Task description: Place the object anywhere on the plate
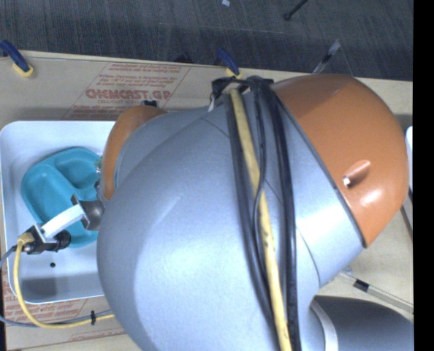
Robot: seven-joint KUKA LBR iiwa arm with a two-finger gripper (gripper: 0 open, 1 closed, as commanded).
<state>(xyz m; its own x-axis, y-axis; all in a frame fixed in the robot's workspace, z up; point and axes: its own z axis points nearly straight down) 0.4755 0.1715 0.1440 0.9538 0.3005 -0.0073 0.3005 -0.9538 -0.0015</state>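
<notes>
My arm [224,225]: nearest, grey with orange band, covering most of the white bin [9,189]. My tool [82,214]: just right of the blue plate [56,185], over the bin's left part; whether it is open or closed I cannot tell. Object to place: hidden from me, location unknown. Plate: lies in the bin, near its far wall. Cardboard sheet [129,86]: beyond the bin, on the counter. Risk: releasing unseen may drop the object beside the plate.

Red print "CHEMCAST GP" — on the cardboard sheet [129,86]
</notes>
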